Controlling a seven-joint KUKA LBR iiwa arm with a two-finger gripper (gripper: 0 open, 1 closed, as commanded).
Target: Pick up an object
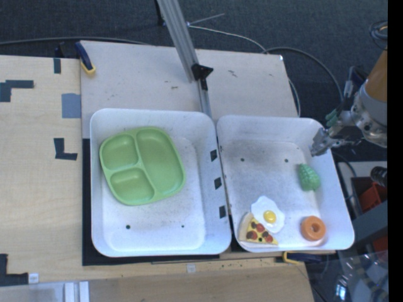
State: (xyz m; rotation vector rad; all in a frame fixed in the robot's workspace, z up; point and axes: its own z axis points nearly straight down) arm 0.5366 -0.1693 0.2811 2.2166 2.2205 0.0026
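Taking the right bin (252,131) as landmark throughout. Gripper (320,145) at this bin's far right rim, just inside the corner, hanging off the arm entering from the right. Whether open or shut: cannot tell, the tip being small and blurred against the white wall. Nothing visibly carried.

Nearest candidate for the pick: green toy (308,177), a knobbly lump against the bin's right wall, about midway down its length. From the gripper, close by, straight toward the bin's near edge and a touch inward. Long axis roughly along the right wall, running far to near; so, as a judgement, a grasp across the short width, squeezing left to right, with little room on the wall side.

Other options, all farther along the same direction, in the bin's near end: orange ring (313,228) in the near right corner, fried egg (268,214) nearer the middle, pizza slice (257,230) touching the egg's near-left side at the near rim. All three flat, likely harder to pinch.

Beyond the bin's left wall, in the neighbouring left bin (107,231): green divided plate (141,165), well apart from the gripper.
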